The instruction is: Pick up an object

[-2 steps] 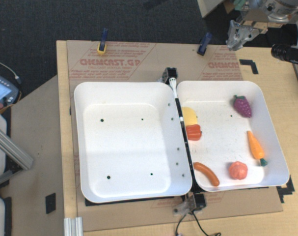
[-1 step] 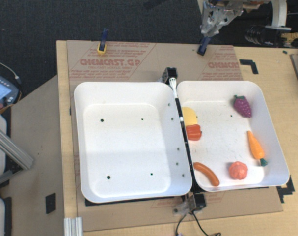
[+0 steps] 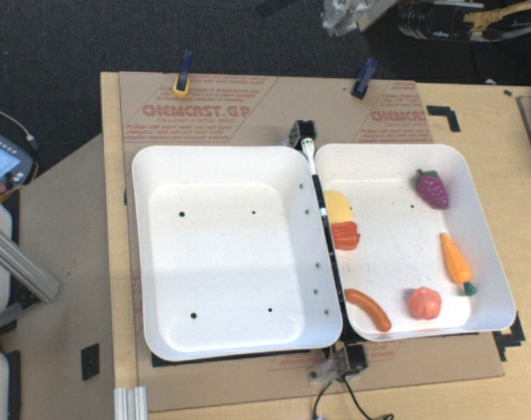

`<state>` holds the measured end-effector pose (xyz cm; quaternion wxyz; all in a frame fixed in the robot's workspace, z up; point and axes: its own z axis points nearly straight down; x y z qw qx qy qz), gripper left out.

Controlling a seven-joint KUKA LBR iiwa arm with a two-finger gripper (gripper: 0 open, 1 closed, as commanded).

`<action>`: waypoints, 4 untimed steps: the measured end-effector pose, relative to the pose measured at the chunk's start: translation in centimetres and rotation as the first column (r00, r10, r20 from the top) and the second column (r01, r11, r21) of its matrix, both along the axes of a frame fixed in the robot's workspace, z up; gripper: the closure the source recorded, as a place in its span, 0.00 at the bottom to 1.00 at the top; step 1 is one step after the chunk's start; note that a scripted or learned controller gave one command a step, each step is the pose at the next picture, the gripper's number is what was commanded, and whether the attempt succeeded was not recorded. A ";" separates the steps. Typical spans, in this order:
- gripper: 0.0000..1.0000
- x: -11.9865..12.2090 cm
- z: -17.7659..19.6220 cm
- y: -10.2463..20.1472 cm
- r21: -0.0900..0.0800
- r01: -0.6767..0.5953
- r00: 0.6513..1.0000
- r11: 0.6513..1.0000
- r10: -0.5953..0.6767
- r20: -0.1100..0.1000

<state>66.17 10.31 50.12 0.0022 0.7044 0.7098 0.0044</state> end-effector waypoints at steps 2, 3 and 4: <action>1.00 0.5 3.4 3.7 -0.003 0.007 1.000 1.000 -0.007 -0.005; 1.00 0.5 3.4 4.5 -0.003 0.007 1.000 1.000 -0.007 -0.005; 1.00 0.5 3.4 5.0 -0.003 0.008 1.000 1.000 -0.008 -0.005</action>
